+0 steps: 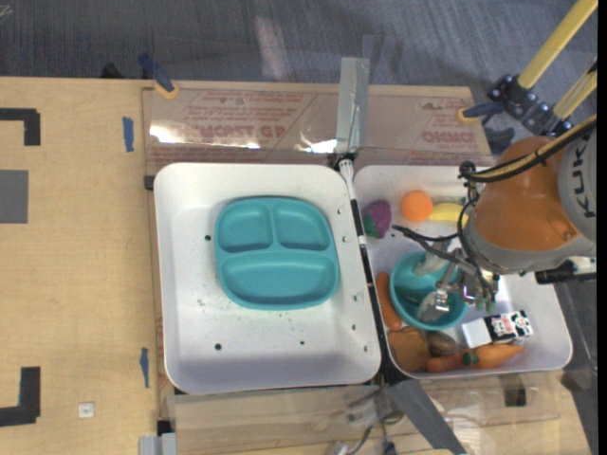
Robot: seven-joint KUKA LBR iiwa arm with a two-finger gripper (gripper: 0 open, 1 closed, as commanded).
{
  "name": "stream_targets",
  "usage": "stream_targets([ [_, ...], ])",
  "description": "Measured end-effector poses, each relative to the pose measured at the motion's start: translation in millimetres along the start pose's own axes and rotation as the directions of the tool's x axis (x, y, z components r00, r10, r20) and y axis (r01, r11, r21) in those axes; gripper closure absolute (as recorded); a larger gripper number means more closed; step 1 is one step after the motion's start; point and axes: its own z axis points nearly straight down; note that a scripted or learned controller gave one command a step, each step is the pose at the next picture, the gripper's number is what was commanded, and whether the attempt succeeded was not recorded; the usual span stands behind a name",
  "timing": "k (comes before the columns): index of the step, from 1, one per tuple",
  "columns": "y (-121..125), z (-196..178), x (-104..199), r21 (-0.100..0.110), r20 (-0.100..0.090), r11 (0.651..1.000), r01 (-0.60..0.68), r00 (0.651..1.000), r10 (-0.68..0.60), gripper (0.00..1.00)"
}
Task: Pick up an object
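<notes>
The arm point(531, 207) is grey with a broad orange band above the wrist; black cables loop round it. The gripper point(441, 297) looks metallic, its details blurred.

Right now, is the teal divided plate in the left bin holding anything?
Empty. The teal divided plate lies flat in the left bin, its three compartments showing bare teal.

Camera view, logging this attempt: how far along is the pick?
Done: the arm has reached into the right bin, and the gripper sits low over the teal bowl. In hand: nothing visibly lifted; whether it grips the bowl cannot be told. Left: securing and raising an object. The purple item, orange ball and teal divided plate lie untouched.
</notes>
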Motion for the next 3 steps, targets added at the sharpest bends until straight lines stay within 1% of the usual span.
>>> stream_targets([
  [1, -25.7, -0.6, 31.3, -0.006, 0.004, 0.903, -0.429, 0.903, 0.429, 0.0],
  [2, 3.5, 2.7, -61.8, 0.001, -0.002, 0.867, -0.498, 0.867, 0.498, 0.0],
  [3, -44.6, 2.6, -49.6, 0.005, -0.004, 0.772, -0.636, 0.772, 0.636, 0.0],
])
